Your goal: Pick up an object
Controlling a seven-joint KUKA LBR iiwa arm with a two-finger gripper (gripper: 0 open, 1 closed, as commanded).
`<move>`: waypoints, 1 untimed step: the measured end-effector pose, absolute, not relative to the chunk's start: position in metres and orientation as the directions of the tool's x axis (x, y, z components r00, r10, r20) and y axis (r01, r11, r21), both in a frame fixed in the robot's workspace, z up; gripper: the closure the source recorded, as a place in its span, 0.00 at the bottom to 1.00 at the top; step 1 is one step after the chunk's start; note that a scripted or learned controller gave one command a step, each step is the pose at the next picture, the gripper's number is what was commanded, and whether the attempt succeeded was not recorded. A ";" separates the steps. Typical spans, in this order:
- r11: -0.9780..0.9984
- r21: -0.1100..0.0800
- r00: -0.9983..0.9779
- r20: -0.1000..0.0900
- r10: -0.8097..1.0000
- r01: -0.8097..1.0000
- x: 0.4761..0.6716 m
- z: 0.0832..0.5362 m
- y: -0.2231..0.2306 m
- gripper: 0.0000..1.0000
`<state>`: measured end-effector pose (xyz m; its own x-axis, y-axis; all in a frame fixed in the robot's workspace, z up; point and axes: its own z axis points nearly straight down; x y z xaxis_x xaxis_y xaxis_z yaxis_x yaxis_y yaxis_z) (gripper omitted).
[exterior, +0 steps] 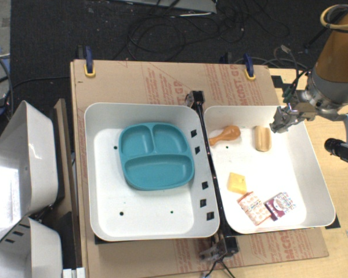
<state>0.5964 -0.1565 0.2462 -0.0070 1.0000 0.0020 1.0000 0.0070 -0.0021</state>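
A grey robot arm with an orange band reaches in over the far right corner of the right bin [313,172] on the table [162,80], its claw [284,122] hanging just beyond a small bread roll [261,138]. Whether the claw is spread or pressed together cannot be told from this angle, and nothing is seen between its tips. The pick looks not yet made: the roll, a tan drumstick-shaped toy [225,135] left of it, a yellow wedge [237,183] and two small packets [265,206] nearer the camera all lie on the bin floor. A teal divided plate [156,156] sits in the left bin [98,172].
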 end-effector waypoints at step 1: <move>0.008 -0.002 -0.008 0.002 1.000 1.000 0.591 0.246 -0.104 1.00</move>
